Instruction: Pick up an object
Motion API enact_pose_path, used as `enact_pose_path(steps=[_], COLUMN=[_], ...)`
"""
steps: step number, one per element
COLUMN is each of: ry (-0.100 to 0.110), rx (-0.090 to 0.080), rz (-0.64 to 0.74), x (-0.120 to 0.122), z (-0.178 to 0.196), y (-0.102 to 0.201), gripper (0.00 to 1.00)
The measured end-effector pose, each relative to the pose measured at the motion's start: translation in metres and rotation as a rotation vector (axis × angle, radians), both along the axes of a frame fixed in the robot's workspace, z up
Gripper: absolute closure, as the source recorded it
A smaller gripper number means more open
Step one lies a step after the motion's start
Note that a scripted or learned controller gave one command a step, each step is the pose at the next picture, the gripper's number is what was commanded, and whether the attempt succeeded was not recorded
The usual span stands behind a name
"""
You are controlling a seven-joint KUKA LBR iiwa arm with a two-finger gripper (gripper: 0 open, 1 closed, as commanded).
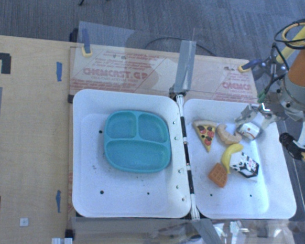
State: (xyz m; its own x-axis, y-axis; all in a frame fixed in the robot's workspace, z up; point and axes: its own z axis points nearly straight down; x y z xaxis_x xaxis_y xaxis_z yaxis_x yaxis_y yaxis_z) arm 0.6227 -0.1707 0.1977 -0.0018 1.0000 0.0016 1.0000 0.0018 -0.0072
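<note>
Right bin — pincer tips blurred

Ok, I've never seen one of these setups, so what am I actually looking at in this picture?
One fixed camera looks down at a slant on a bench with two shallow white bins. The left bin holds a teal divided plate. The right bin holds small toy foods: a pizza slice, a tan piece, a banana, a waffle and a black-and-white item. The grey machine with an orange band entering from the right is a robot arm. Its gripper is low over the right bin's upper part, by a small white-and-red object. Whether it grips anything is unclear.
</note>
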Motion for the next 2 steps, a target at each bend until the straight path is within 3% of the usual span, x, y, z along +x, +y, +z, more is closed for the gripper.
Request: enact_pose_path(steps=[1,2], ry=[-0.004,-0.006], rx=[-0.002,-0.001], rz=[-0.064,-0.081], x=[0.019,-0.028], z=[-0.075,-0.107], y=[-0.017,0.008], gripper=[0.00,0.00])
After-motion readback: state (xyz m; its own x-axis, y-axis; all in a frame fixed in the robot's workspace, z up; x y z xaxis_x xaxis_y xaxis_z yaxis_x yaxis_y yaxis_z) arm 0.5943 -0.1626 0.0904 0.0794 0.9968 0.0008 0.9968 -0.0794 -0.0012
